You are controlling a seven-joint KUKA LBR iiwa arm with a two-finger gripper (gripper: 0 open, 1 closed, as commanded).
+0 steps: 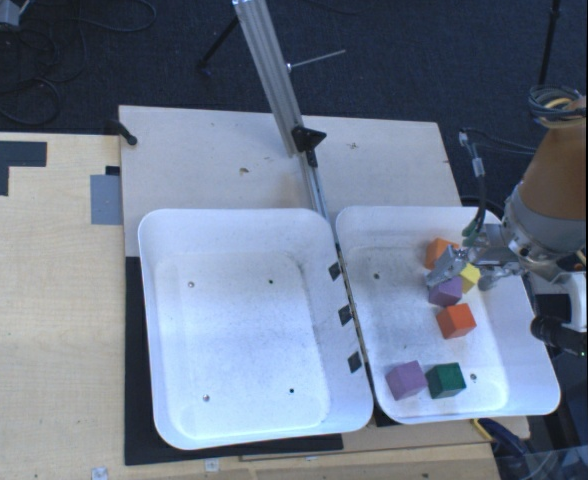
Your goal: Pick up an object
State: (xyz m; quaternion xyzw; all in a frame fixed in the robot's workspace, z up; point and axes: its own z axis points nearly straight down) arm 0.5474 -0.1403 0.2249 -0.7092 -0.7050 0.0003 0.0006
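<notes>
**Gripper low over a tight cluster of blocks in the right bin**

Camera view: the grey arm with its orange band [559,173] reaches in from the right, and its two-finger gripper [464,266] sits low in the right shallow white bin [534,393], in among a cluster of small blocks. A purple block [445,291] lies just below the gripper, a small yellow block [470,275] touches it on the right, and an orange block [437,252] sits just above. The purple block looks the likeliest target, though I cannot tell whether the gripper is spread or closed, or whether anything sits between its tips; the metal parts blur together there.

Further down the same bin lie a second orange cube [456,320], a purple cube [406,379] and a dark green cube [446,379], the last two side by side near the front wall. The left shallow white bin [174,238] stands beside it on the desk [44,298].

The risk is crowding: with three blocks touching, a closing gripper could pinch two at once or shove one aside and lift nothing.

The purple block is close to cubic, so it has no clear long axis; its faces appear turned slightly askew to the bin walls.
</notes>
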